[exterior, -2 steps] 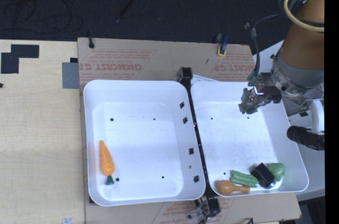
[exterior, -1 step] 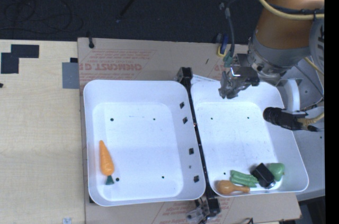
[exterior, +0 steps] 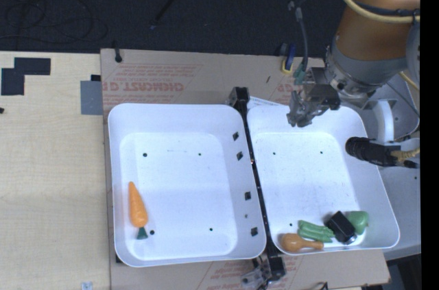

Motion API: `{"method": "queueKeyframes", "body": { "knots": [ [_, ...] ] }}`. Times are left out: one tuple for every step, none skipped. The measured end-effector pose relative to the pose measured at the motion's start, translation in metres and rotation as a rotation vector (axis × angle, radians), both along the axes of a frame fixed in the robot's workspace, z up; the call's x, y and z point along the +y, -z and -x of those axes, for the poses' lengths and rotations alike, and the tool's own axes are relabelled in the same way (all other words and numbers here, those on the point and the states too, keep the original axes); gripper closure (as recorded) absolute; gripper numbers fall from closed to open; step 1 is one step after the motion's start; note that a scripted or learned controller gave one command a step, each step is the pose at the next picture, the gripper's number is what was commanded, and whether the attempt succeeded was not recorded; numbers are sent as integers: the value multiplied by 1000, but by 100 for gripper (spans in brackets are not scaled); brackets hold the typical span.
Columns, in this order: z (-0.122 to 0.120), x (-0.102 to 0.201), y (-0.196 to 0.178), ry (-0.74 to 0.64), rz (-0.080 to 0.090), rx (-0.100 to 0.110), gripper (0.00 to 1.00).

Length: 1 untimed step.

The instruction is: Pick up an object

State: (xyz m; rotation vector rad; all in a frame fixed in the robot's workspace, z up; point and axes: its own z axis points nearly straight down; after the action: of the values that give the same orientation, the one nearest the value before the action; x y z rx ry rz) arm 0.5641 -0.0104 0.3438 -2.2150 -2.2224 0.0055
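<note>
Hovering above the far edge of the right bin [exterior: 374, 138], the gripper [exterior: 302, 118] hangs from the grey and orange arm [exterior: 377, 7] with nothing visible beneath it; from this slanted view I cannot tell how the tool is set, as it reads only as a dark cluster against the white rim.

Candidates for picking lie well away from it. In the near right corner of the right bin sits a small heap: an orange pear-shaped toy [exterior: 300, 243], a green pod, perhaps a bean or pea toy [exterior: 315, 232], a black block [exterior: 341, 227] lying over it, and a pale green piece [exterior: 358, 219] against the right wall. In the left bin [exterior: 171, 114], a toy carrot [exterior: 138, 206] lies alone near the left wall, toward the near edge.

By my judgement the task is at the approach step, with no object chosen or touched. The next move calls for travel toward the near corner of the right bin, then a descent onto one item. That heap is crowded, so a clean grasp there looks hard; the carrot is the freer target, though farther off.
</note>
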Motion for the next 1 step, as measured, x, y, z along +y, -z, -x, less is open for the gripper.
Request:
{"method": "queueKeyframes", "body": {
  "knots": [
    [18,52,-55,-2,-1,-7,100]
  ]
}}
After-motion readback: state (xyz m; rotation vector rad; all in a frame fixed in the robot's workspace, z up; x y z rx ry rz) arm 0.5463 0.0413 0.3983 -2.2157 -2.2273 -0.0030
